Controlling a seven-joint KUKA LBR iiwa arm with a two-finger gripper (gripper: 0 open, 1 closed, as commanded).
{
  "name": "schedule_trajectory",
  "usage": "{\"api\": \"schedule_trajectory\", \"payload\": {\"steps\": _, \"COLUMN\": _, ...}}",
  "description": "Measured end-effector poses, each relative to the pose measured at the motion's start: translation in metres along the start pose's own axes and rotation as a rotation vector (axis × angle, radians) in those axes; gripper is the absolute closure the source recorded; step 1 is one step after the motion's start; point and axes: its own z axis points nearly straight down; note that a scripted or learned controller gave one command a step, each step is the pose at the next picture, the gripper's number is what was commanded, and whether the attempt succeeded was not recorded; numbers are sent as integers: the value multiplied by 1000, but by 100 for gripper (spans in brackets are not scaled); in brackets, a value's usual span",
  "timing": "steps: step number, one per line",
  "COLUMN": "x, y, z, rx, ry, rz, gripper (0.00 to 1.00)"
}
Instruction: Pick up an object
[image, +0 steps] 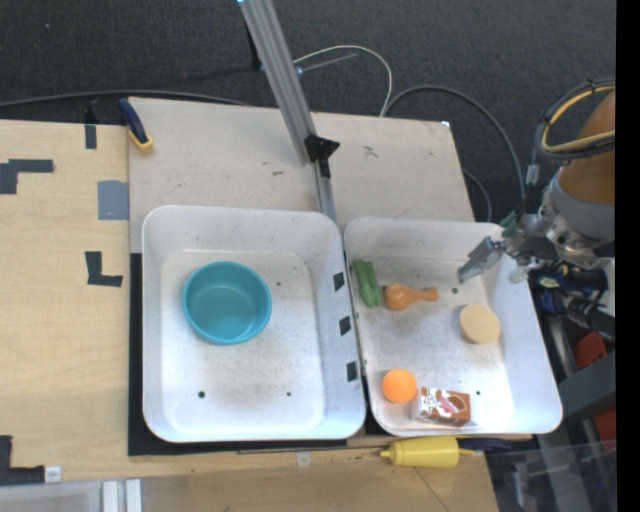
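A smooth round teal bowl (227, 302) sits in the left bin (160, 400). In the right bin (530, 400) lie a green strip (365, 282), a glossy orange ball (399, 386), and a pale rounded puck (480, 324) just below the grey pincer (480, 260); whether its fingers are apart I cannot tell.

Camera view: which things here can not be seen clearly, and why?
- Gripper: small and blurred above the right bin, so its finger state is unclear.
- Packet: print too small to read.
- Yellow bottle: lower side partly hidden by the bench edge.
- Arm: cut off by the right edge.
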Motion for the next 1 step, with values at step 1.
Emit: {"api": "schedule_trajectory", "payload": {"steps": 1, "x": 0, "y": 0, "z": 0, "rx": 0, "ry": 0, "rz": 0, "gripper": 0}}
